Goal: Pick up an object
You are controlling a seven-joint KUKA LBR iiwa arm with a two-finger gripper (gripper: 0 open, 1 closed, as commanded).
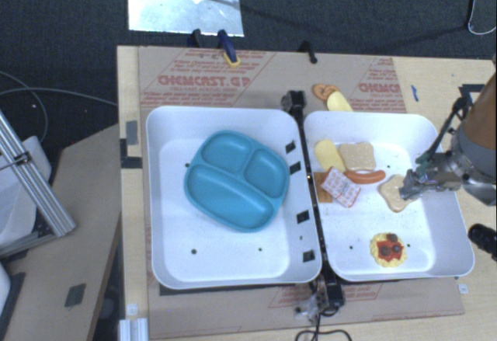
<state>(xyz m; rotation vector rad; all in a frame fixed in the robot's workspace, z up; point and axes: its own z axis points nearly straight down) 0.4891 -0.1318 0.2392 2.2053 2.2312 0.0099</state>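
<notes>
Glossy blue plastic tray [235, 190]; smooth white plastic bins [167, 200].

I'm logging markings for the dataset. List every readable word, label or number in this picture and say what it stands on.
"CHEMCAST GP", red print on the brown board behind the left bin.
The same red print on the board's right part behind the right bin, too blurred to read surely.
Faint red print on the board's front edge, unreadable.
</notes>
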